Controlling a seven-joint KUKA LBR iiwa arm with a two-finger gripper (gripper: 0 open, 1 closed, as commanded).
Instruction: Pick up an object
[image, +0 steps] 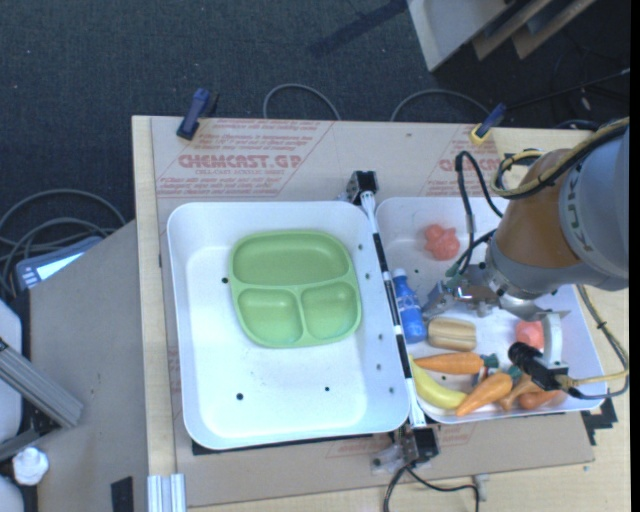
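The grey-and-orange arm (560, 225) reaches in from the right over the right-hand bin (400, 215), its gripper (470, 293) low among a crowd of toy food. How the gripper stands — wide or closed, gripping or bare — cannot be told from here, since wrist and cabling hide it. Just below and a little left of it lies a tan bread-roll-like piece (452, 331), long axis running left to right across the bin; a blue bottle (407, 305) stands against the dividing wall at the gripper's left. Further down sit an orange carrot (452, 364), a yellow banana (440, 392) and a second carrot (484, 392), while a pink-red fruit (441, 241) rests apart near the top. The roll looks nearest. The left bin (190, 300) holds a green divided plate (296, 288).
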